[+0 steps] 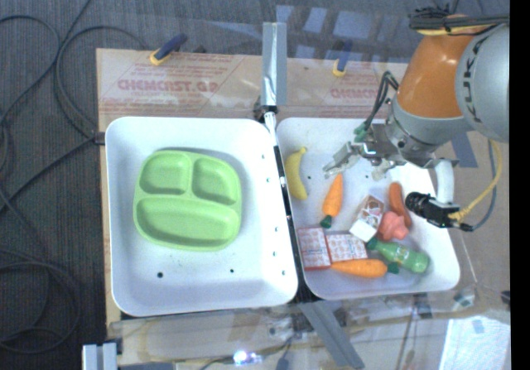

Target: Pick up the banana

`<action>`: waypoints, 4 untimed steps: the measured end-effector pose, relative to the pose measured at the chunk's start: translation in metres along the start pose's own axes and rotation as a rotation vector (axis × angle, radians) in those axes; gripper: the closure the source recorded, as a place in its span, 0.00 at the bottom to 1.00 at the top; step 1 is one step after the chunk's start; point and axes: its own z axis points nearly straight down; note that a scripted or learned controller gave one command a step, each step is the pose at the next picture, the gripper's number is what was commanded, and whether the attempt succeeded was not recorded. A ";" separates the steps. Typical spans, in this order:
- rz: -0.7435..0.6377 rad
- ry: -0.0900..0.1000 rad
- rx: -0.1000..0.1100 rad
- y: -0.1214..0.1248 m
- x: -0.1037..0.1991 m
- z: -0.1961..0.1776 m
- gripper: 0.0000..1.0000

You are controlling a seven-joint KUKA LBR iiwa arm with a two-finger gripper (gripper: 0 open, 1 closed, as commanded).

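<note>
Presently, item by item, taking the right bin (451, 277) as landmark.

Banana (296, 174): lying in that bin's upper left part, close along the left wall; long axis running nearly up and down the view, slightly bowed, darker stem tip pointing to the far edge.

Gripper (341, 160): hanging over the bin's upper middle, right of the banana and apart from it; its thin metal fingers are standing spread, grasping nothing.

Carrot (333, 198): lying just below the gripper, tip pointing down. A second carrot (361, 268) is lying crosswise near the bin's front wall.

Green bottle (402, 257): lying right of the second carrot.

Two red-and-white packets (325, 247): sitting near the bin's front left; print too small to read.

Green tray (189, 199): resting in the left bin (124, 277), beside the landmark.

Cardboard (166, 87): lying behind both bins, bearing red lettering, too blurred to read with certainty.
</note>
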 end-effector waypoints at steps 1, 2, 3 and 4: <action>0.052 -0.002 0.000 0.078 0.060 0.019 0.00; -0.046 -0.002 0.000 0.028 -0.006 0.043 0.00; -0.062 -0.001 -0.002 0.078 0.051 0.019 0.00; -0.151 0.000 -0.002 0.066 0.005 0.107 0.00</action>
